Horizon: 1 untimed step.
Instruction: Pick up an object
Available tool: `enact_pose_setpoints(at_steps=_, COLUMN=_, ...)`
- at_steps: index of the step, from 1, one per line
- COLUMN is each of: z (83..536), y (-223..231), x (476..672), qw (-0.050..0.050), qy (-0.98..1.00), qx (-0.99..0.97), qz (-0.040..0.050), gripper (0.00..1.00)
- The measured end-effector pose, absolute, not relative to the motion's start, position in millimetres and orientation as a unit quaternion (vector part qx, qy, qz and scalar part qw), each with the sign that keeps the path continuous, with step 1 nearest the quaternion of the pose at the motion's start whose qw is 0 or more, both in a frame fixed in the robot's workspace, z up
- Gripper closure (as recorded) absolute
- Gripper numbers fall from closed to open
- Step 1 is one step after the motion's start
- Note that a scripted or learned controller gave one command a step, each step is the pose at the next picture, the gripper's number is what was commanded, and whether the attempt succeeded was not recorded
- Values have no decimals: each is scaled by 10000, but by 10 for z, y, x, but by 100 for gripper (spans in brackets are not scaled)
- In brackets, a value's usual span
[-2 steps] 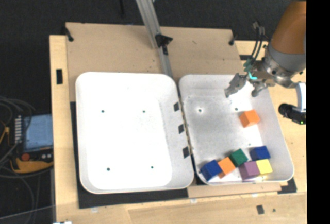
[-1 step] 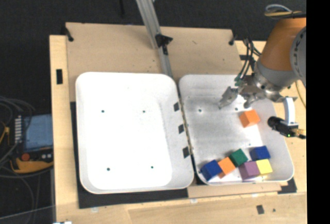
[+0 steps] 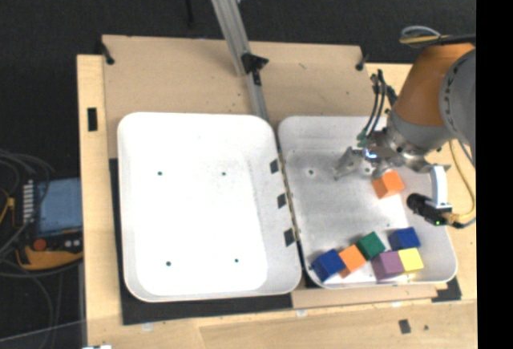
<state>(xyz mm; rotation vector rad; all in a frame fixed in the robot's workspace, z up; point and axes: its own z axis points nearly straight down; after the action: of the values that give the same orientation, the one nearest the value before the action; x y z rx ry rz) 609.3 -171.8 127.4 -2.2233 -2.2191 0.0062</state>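
Reaches in from the right over the right bin (image 3: pixel 321 139), orange-banded wrist bent down, gripper (image 3: pixel 357 160) low above its floor.

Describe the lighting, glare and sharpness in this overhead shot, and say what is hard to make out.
Camera view: even, soft light; the left bin is nearly washed out white, the floor around the bench almost black. The blocks by the right bin's near edge read crisply, with faint shadows. The gripper is small and slightly blurred.
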Motion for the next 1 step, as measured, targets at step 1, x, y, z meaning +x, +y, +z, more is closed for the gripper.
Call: enact_pose_setpoints(at_steps=1, z=968, y=-1735, x=6099, qw=-17, qy=-7060, qx=-7082, qz=8, gripper=0)
